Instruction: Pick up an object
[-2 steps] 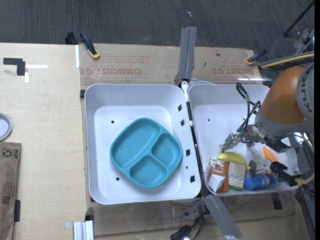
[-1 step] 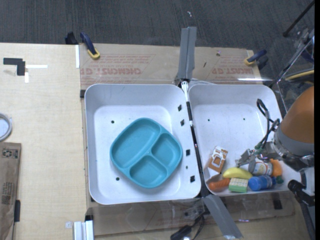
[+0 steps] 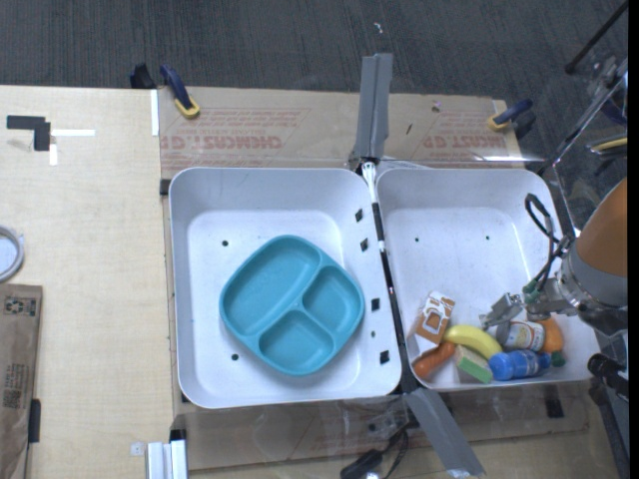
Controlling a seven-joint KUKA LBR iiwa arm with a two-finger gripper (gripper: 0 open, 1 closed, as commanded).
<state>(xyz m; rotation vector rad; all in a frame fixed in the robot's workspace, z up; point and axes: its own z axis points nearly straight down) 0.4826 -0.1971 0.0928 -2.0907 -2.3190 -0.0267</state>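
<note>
Nearest the camera, the toys crowded the near right corner of the right bin (image 3: pixel 469 223): a blue bottle (image 3: pixel 519 365) lay along the near wall, with a green block (image 3: pixel 473 370) and a carrot (image 3: pixel 433 359) to its left. Just behind them lay a banana (image 3: pixel 472 341), touching an orange bottle (image 3: pixel 531 336) on its right, and a small brown and white carton (image 3: pixel 435 318) sat just left of the banana.

The gripper (image 3: pixel 502 310) hung low over this pile, right above the banana and orange bottle, close to the bin's right wall; its fingers were too blurred against the clutter, so whether they stood wide or closed I cannot tell.

Farther back the right bin's floor lay open. In the left bin (image 3: pixel 200 267), a blue divided plate (image 3: pixel 292 304) sat mid-floor, with open room along every wall.
</note>
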